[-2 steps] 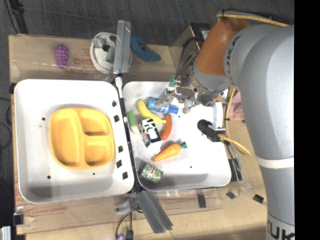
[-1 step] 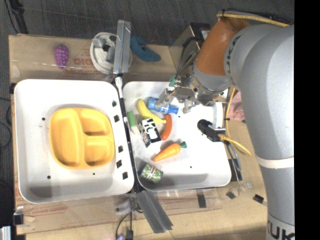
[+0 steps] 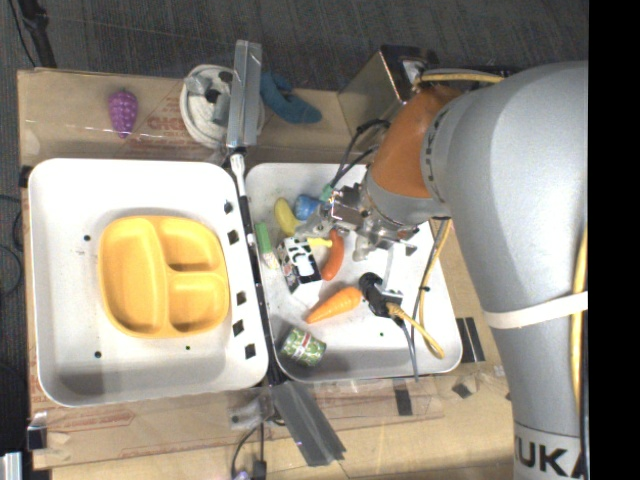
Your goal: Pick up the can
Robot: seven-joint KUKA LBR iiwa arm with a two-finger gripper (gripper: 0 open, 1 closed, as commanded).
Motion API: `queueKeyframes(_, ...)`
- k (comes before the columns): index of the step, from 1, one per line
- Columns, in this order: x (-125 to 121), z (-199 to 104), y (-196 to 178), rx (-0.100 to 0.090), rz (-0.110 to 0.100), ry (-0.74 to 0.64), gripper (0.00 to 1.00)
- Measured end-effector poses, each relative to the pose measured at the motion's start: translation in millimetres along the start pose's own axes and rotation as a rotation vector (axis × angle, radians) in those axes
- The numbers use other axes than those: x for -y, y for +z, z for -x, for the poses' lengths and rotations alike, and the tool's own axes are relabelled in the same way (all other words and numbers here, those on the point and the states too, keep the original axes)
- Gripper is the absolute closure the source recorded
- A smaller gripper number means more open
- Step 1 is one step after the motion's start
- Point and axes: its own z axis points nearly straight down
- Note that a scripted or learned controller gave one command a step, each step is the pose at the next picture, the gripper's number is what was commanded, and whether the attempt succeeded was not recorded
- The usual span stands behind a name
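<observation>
Hand hovers low over the right bin, its grip state impossible to tell, beside a carrot; the green can lies near the bin's front edge.

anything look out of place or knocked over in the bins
The green can lies on its side at the near edge of the right bin, not upright. A purple toy and a blue one sit outside the bins, on the bench behind them.
</observation>
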Motion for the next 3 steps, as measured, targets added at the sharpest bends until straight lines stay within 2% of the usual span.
queueKeyframes(1, 47, -19, 6, 0.003, 0.024, 0.102, 0.00)
queueKeyframes(2, 91, 7, 4, -0.006, 0.028, 0.193, 0.00)
queueKeyframes(3, 20, 27, -8, 0.009, -0.022, 0.122, 0.00)
